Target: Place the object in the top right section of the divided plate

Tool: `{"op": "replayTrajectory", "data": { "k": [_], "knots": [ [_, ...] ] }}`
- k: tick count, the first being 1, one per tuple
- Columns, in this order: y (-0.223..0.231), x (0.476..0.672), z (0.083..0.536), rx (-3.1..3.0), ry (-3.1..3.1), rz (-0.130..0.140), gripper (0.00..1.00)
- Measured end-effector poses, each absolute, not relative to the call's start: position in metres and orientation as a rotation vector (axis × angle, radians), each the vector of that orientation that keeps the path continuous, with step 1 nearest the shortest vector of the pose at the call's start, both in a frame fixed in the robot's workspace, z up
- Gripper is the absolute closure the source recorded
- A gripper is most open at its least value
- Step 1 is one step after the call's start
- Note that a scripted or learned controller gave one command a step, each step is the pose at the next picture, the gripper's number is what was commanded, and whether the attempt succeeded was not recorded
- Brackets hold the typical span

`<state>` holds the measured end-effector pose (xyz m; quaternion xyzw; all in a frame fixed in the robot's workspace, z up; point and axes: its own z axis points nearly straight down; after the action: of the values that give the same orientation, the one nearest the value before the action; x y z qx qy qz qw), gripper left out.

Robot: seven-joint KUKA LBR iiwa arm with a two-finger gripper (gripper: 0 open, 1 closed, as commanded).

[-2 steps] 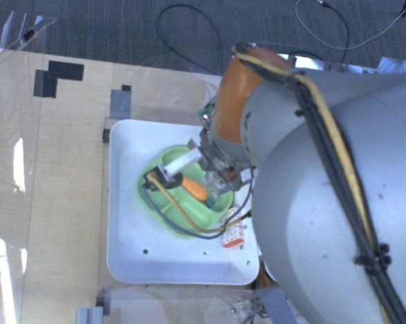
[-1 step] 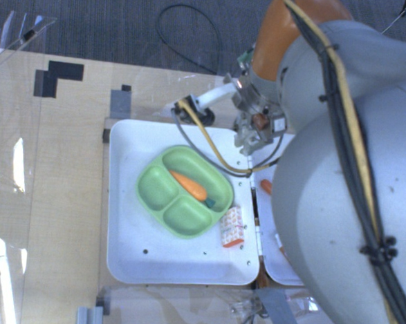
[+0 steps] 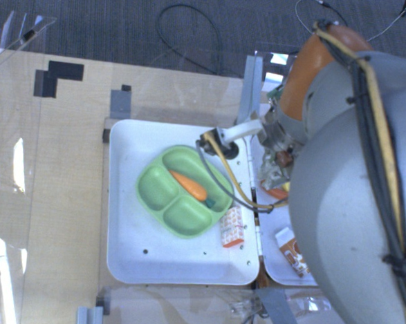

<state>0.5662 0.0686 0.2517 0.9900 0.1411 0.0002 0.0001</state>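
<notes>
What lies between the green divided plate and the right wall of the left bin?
In the camera view, a small orange-and-white packet lies on the floor of that bin, close beside the lower right rim of the plate.

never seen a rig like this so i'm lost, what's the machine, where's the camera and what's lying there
The big grey shape with the orange band is a robot arm, reaching in from the right. One camera fixed above the bench looks down at a slant. Two white bins sit side by side. The left bin holds a green divided plate with a carrot lying in it, and a small packet beside the plate. The right bin holds a second packet. The arm's pincer hangs over the right bin; whether it grips anything is too hidden to tell.
</notes>
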Motion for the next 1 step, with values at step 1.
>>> {"op": "replayTrajectory", "data": {
  "k": [1],
  "knots": [
    [0.0778, 0.5289, 0.2529, 3.124, 0.318, -0.001, 1.00]
  ]
}}
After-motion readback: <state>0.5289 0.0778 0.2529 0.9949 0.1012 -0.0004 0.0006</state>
